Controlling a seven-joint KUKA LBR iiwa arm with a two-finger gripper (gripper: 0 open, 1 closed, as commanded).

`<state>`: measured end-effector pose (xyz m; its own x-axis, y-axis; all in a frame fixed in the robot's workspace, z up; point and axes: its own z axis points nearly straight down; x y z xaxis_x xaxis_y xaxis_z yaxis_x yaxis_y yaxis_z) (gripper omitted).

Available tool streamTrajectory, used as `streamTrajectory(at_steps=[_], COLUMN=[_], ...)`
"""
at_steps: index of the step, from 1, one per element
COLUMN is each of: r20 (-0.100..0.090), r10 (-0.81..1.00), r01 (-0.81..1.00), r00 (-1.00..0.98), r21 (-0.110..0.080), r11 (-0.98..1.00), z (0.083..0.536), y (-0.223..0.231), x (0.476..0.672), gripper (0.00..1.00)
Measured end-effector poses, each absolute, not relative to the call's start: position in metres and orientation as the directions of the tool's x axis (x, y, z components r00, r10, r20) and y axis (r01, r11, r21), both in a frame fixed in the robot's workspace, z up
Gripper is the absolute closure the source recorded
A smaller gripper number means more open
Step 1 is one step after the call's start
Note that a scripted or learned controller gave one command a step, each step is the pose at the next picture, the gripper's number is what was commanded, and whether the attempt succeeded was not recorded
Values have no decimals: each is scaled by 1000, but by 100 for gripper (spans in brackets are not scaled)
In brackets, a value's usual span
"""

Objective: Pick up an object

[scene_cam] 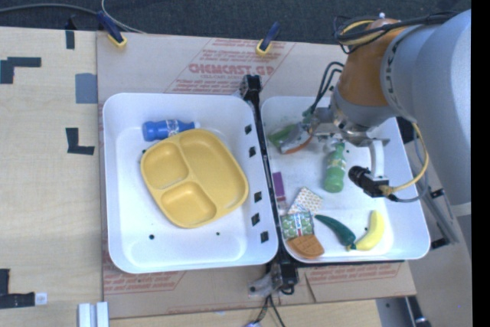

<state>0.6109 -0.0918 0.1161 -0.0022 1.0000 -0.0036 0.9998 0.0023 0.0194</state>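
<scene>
My gripper [320, 128] hangs low over the back of the right bin [406, 237], under the orange wrist band. Just left of it lies a small green and orange object [285, 137], close to the gripper's tip; I cannot tell whether they touch. A green bottle [334, 168] lies right below the gripper. Toward the front of this bin are a yellow banana [370, 232], a dark green pepper [335, 229], a green packet [296, 225], a checkered packet [307, 201], an orange-brown piece [308, 246] and a purple stick [278, 185].
The left bin [130, 241] holds a yellow divided plate [194, 176] and a blue bottle [167, 129] behind it. A black divider with clips [259, 157] separates the bins. The bulky grey arm [436, 103] covers the right bin's far right side, with cables [406, 180] looping beside it.
</scene>
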Motion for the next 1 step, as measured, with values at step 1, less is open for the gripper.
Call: streamTrajectory(at_steps=[1], r20=[-2], r10=[1000], r01=[1000], r00=[-3], r21=[18], r11=[3], z=[125], y=[-91], x=[611], gripper=[100])
